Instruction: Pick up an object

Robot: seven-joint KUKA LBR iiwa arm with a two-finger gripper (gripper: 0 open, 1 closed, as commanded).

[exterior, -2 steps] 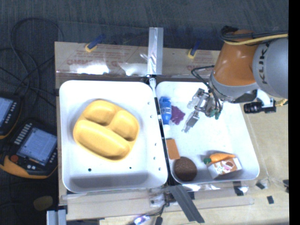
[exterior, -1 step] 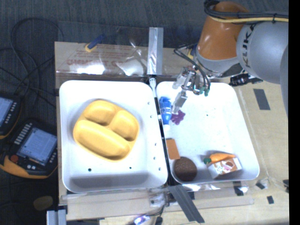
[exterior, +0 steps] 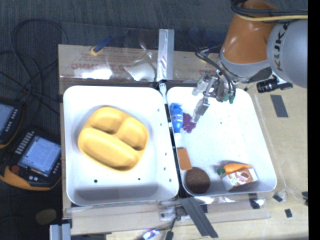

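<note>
The gripper [exterior: 200, 113] hangs low in the right bin [exterior: 239, 134], just above a purple toy [exterior: 188, 122] beside a blue one [exterior: 175, 115]. Nothing sits between the jaws; whether they are apart is unclear. Next comes lowering and squeezing.

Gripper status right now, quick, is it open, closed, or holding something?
Gripper: over the right bin, tip by the purple object; open or closed cannot be told, and nothing visibly held.

Robotics lab: bench bins [exterior: 114, 91], teach pendant [exterior: 31, 156], cables [exterior: 30, 31].
</note>
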